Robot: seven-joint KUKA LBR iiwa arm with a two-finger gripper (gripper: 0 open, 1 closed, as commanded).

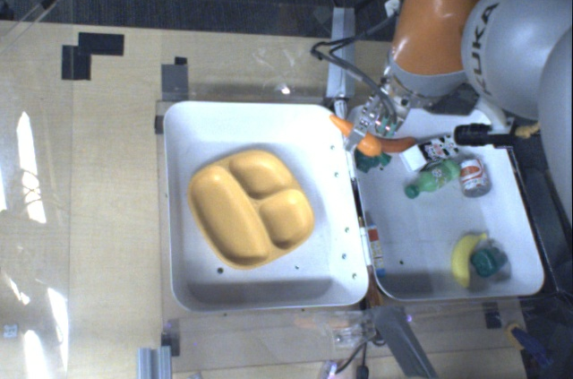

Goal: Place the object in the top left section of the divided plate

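Observation:
The yellow divided plate point(251, 207) lies in the left bin point(183, 279), with three sections: a long one on the left and two smaller ones on the right. My gripper point(374, 124) hangs over the wall between the two bins, above the right bin's top left corner. An orange carrot-shaped toy point(340, 125) runs crosswise between its fingers, with orange ends sticking out on both sides. A green blob point(369, 160) sits just below it. The gripper is shut on the orange toy, up and to the right of the plate.
The right bin point(528, 279) holds a green bottle point(430, 178), a small can point(474, 176), a banana point(462, 259) and a teal object point(489, 262). A black and white card point(439, 147) lies near the arm. Cables loop behind the bins.

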